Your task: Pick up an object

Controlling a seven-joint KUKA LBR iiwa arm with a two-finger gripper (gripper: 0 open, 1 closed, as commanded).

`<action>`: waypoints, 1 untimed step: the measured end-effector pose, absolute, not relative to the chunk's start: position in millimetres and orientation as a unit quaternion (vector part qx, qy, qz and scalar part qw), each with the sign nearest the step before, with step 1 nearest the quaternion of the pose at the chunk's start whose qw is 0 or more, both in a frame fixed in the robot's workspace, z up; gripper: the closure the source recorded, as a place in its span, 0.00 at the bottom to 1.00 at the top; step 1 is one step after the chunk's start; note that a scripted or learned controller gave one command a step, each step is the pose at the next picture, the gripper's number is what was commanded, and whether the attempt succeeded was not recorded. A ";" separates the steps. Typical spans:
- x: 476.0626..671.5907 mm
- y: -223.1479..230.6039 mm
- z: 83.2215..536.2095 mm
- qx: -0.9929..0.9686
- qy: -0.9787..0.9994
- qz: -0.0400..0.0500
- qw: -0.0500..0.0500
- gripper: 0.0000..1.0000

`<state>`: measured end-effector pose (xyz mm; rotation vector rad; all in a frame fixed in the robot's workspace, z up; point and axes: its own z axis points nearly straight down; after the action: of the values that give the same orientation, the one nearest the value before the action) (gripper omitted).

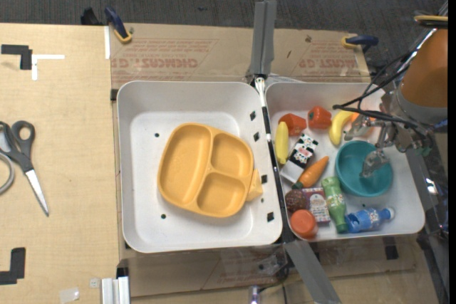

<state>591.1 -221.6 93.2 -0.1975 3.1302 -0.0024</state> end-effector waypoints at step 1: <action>588.0 -166.0 92.6 -0.045 0.999 0.000 0.002 0.00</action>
<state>588.0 -166.0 92.6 -0.1409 3.1352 0.0001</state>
